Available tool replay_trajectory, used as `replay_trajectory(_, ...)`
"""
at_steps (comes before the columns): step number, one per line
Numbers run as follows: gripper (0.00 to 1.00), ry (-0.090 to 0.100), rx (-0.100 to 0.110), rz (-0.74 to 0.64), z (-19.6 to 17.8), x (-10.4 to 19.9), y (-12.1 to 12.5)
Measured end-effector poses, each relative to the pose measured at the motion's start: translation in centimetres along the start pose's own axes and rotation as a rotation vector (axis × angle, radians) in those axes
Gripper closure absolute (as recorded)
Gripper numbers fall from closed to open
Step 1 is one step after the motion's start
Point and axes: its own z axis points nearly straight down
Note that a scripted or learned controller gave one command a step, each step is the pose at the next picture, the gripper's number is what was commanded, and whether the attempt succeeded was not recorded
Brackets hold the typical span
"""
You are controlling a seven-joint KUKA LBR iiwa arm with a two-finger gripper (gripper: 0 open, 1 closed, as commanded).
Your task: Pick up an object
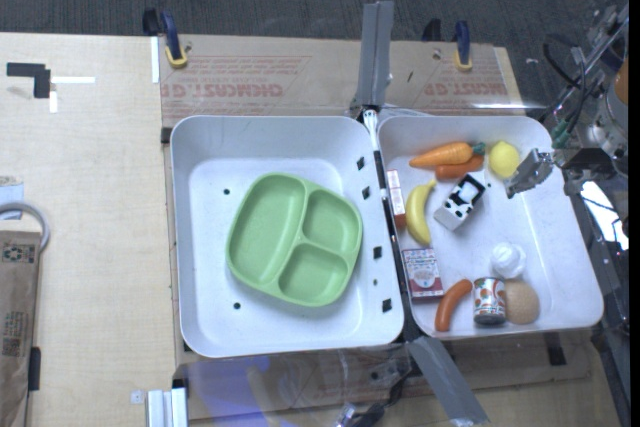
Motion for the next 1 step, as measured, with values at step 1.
replay_trajectory(1, 0.00, 0.001, 0.000, -0.111, 10.23, 0.04, 6.31)
